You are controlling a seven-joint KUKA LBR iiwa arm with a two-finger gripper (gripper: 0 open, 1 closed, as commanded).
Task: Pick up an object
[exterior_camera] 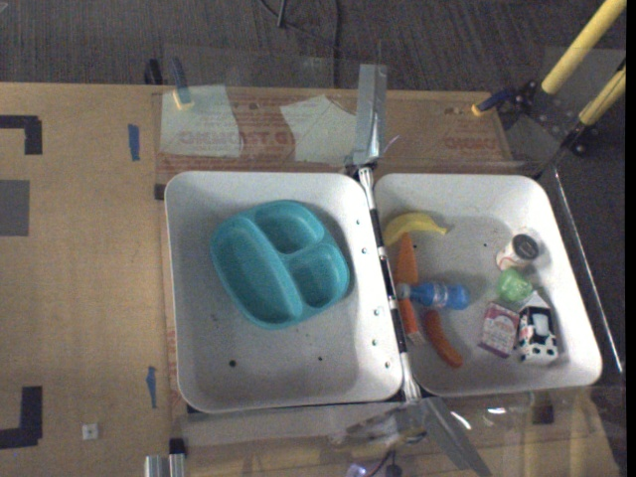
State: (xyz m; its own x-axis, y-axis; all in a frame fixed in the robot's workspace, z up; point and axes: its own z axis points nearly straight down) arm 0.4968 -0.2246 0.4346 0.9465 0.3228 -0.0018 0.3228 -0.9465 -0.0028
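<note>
Nearest me are the front rims of the two white bins, the left bin (189, 366) and the right bin (581, 366), touching along their shared inner edge on the brown desk (79, 266). I cannot tell the state of the tool from this view, nor whether it has hold of anything, so I place things by the right-hand side, where its arm reaches in.

The right bin, the one on that reaching side, holds the loose things for picking. At its front corner closest to the arm's side stands a small black-and-white carton (538, 333), touching a purple carton (498, 329) on the side away from the arm. Just behind them sits a green cup (514, 286), and behind that a round dark-topped lid (524, 247).

Farther from the arm's side, against the shared wall, lie a yellow banana (412, 227), an orange carrot (406, 261) just in front of it, a blue bottle (440, 295) on its side, and a red-orange sausage (443, 338) slanting toward the front.

The left bin, farthest from the arm's side, holds a teal divided plate (280, 274), lying flat with its three compartments up.

Behind the bins, pale sheets (204, 117) are taped to the desk, and two yellow poles (591, 33) slant across the far corner on the arm's side.
</note>
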